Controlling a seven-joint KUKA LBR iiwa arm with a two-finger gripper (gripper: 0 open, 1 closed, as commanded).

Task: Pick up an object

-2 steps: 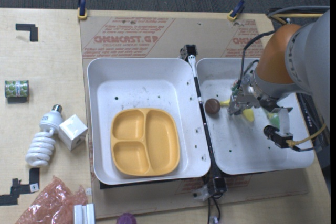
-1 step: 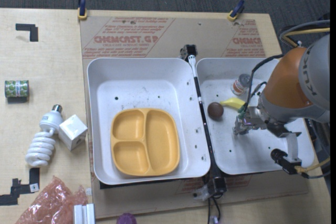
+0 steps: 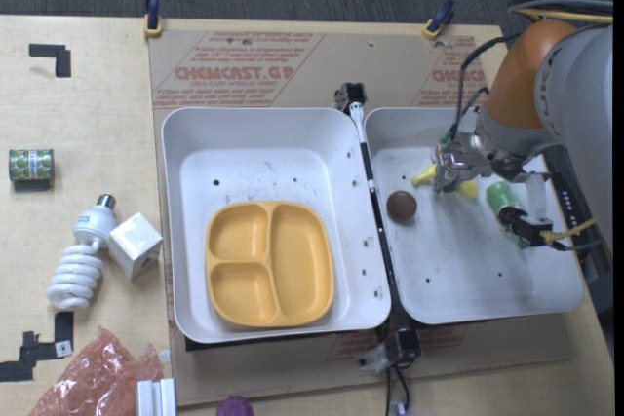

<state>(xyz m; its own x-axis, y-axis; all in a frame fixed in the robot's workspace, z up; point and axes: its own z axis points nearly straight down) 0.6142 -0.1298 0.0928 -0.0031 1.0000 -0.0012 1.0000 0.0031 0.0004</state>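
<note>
In the right bin point(image 3: 468, 292) my gripper point(image 3: 450, 178) reaches down onto a yellow banana-shaped object point(image 3: 426, 176), whose ends stick out to the left and right of the fingers. A brown ball point(image 3: 401, 205) lies just left and below it. A green object point(image 3: 501, 197) rests to the right, partly under the arm. The left bin point(image 3: 190, 151) holds a yellow divided plate point(image 3: 269, 262).
Outside the bins on the left bench lie a white spiral light bulb point(image 3: 82, 253), a white cube point(image 3: 136, 245), a small green can point(image 3: 30, 165) and a pink mesh bag point(image 3: 93, 377). Blue clamps point(image 3: 153, 10) hold the board at the back.
</note>
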